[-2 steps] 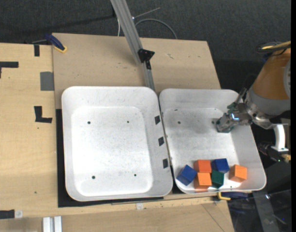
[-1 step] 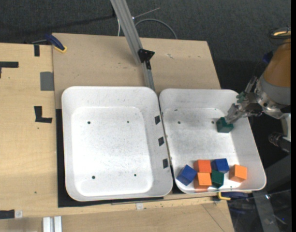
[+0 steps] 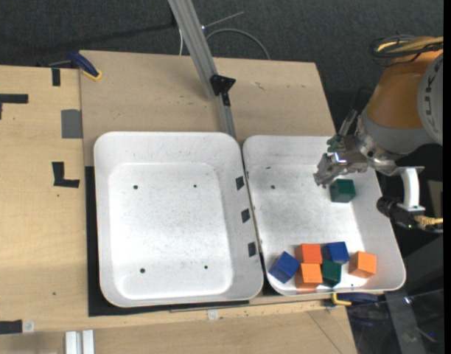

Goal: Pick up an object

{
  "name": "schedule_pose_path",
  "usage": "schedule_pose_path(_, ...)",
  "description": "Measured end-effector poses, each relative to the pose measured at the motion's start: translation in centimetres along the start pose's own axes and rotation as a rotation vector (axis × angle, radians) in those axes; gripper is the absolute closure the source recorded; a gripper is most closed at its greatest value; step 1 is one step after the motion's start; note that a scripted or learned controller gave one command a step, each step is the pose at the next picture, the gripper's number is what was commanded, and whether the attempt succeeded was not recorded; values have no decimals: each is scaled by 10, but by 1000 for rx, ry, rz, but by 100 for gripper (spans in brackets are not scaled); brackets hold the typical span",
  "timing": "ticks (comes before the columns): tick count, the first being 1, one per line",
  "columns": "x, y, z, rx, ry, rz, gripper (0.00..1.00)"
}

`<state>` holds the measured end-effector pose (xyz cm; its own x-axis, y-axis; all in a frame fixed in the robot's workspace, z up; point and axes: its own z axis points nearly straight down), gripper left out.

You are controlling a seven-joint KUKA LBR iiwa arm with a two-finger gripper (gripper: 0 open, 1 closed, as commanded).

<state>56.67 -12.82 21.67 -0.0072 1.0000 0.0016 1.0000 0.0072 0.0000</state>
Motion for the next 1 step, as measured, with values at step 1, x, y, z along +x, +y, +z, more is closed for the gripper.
schedule_pose_path(1,57,-7,-5,0,0,0,100)
